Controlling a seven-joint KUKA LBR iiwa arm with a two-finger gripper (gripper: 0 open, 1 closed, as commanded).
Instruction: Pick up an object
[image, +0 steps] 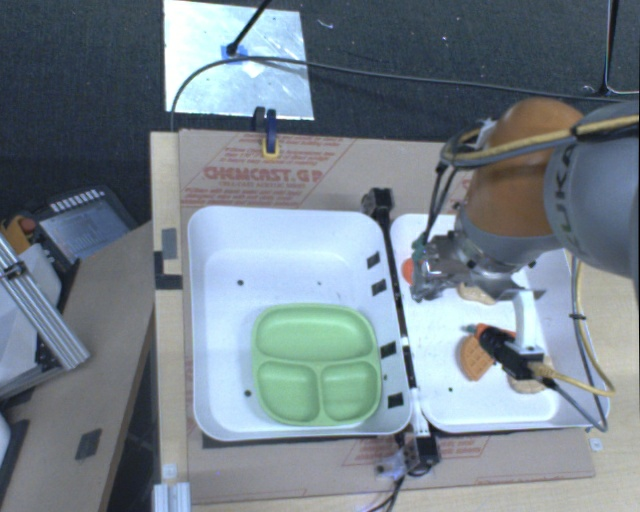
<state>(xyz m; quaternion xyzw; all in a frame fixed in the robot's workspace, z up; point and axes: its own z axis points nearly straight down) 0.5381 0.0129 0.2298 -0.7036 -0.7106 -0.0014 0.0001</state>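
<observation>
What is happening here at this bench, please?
A grey robot arm with an orange band reaches in from the right over the right bin. Its gripper is low in that bin's upper left part, beside a small red-orange item. More small objects, among them an orange piece, lie further down in that bin. A green divided plate sits in the left bin. Nothing is visibly held.
</observation>
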